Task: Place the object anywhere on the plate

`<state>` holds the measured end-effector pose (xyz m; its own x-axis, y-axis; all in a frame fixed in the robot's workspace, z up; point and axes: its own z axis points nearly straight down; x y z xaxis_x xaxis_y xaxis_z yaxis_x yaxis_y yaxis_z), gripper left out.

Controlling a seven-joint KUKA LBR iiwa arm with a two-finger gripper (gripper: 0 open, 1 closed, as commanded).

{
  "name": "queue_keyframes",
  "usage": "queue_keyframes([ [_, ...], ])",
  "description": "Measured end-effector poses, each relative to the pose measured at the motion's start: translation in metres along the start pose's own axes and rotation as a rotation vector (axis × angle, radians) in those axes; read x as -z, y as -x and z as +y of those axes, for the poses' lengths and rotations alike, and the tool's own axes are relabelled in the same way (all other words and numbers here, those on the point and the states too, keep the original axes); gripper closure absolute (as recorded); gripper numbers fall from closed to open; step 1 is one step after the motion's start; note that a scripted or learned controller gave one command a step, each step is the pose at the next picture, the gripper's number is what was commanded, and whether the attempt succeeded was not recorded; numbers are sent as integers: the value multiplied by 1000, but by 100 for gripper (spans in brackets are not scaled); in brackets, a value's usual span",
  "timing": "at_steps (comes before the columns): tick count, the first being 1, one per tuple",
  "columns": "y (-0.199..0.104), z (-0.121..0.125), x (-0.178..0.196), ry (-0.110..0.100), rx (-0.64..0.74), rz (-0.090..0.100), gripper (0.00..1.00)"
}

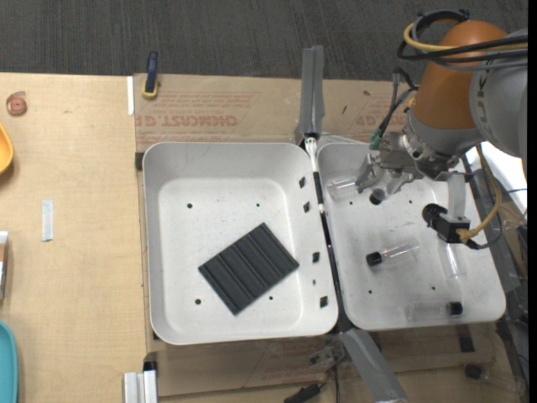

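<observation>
At the far left edge of the desk (75,309), an orange shape (3,154) and a teal shape (5,363) are both cut off by the frame, too little showing to name them. Near them lie a small reddish disc (15,103) and a short pale strip (47,221).

Further right, the left bin (168,162) holds a dark grey ribbed plate (248,268), a rectangle lying flat and turned at a slant, in the lower middle of the bin floor. White floor lies open on all sides of it, widest toward the bin's far wall and left wall. Its lower corner comes near the front wall.

Past the rims where the two bins meet, the right bin (369,300) holds the task's thing: a clear tube (393,253) with a black cap at its left end, lying on its side near the middle of the floor, apart from every wall. Being see-through, its outline is faint against the white. More clear pieces seem to lie near the far left corner, the right wall and the front wall, but their shapes are hard to make out.

Over the far left part of this bin hangs the tool (375,187), well apart from the tube. Whether it stands apart or together cannot be told, as the wrist hardware crowds it. The arm (453,65) above it is cut off at the right edge.
</observation>
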<state>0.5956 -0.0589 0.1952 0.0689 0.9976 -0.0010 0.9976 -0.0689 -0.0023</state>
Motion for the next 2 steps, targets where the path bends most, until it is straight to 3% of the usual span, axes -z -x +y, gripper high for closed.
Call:
queue_keyframes([
  [1,-79,-65,27,-2,-14,0,100],
  [2,-167,-99,35,-1,392,-1,100],
])
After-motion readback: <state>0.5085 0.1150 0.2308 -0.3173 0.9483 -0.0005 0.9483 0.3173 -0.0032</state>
